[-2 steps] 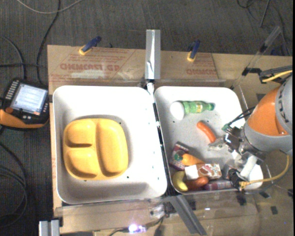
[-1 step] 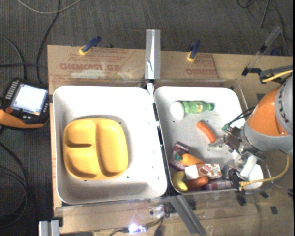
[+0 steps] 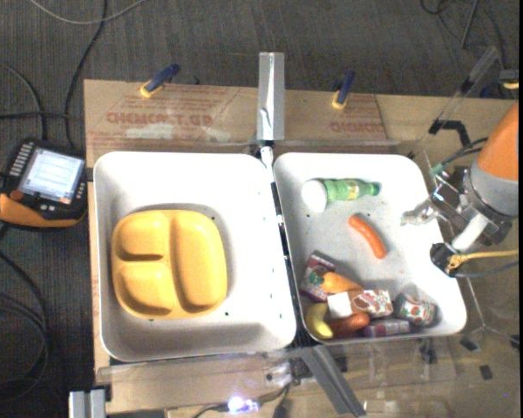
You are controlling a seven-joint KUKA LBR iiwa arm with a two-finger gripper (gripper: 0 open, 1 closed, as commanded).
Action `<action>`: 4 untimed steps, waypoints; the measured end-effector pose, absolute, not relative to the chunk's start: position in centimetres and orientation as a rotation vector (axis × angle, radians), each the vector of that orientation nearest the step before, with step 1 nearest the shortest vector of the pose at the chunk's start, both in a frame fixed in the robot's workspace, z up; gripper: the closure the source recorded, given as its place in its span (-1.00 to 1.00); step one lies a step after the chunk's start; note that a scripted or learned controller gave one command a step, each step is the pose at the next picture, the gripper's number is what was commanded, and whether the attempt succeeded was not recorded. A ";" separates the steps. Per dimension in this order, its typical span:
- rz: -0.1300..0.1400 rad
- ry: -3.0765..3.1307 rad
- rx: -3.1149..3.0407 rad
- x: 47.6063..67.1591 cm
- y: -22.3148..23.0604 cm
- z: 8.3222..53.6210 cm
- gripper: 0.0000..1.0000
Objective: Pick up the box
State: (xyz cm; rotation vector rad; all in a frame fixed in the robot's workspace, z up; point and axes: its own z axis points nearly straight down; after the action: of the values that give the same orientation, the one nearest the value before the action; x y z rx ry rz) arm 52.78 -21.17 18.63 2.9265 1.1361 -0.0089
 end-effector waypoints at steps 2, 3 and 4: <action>0.013 1.237 2.869 48.7 -11.6 9.0 -1.00; -0.010 0.941 2.996 52.3 -17.6 15.8 -1.00; -0.006 0.797 3.035 53.1 -16.9 37.2 -1.00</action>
State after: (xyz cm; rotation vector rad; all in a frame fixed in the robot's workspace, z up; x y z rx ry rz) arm 53.12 -16.94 37.22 3.0355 0.7969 -0.0062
